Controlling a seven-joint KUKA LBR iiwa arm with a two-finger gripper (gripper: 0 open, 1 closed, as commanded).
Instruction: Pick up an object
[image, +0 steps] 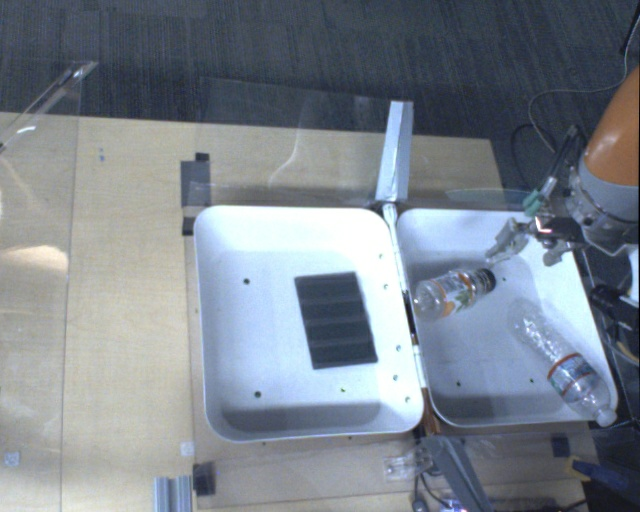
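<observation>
White plastic makes up the two shallow bins that sit side by side on a pale wooden bench (100, 330), seen from the one camera above at a slant. The left bin (230, 400) carries a dark ribbed rectangular pad (336, 319), lying flat near the bin's middle and turned a little off square to the walls. A clear upright divider strip (393, 150) rises from the far end of the seam where the two bins meet.

The right bin (470, 405) holds two clear plastic bottles. One bottle with a dark cap (454, 290) lies on its side close to the bin's left wall, its cap pointing toward the far right corner and its label showing orange and green. The second bottle (560, 365) looks crumpled and lies along the right wall, running toward the near right corner, with a blue and red label near its lower end. The two bottles are well apart.

The grey arm with its orange band (612, 150) comes in over the far right corner of the right bin. Its gripper (522, 236) hangs above the far part of that bin, just beyond the cap of the first bottle, and nothing shows between its fingers. Whether those fingers are spread or pressed together cannot be told from this angle.
</observation>
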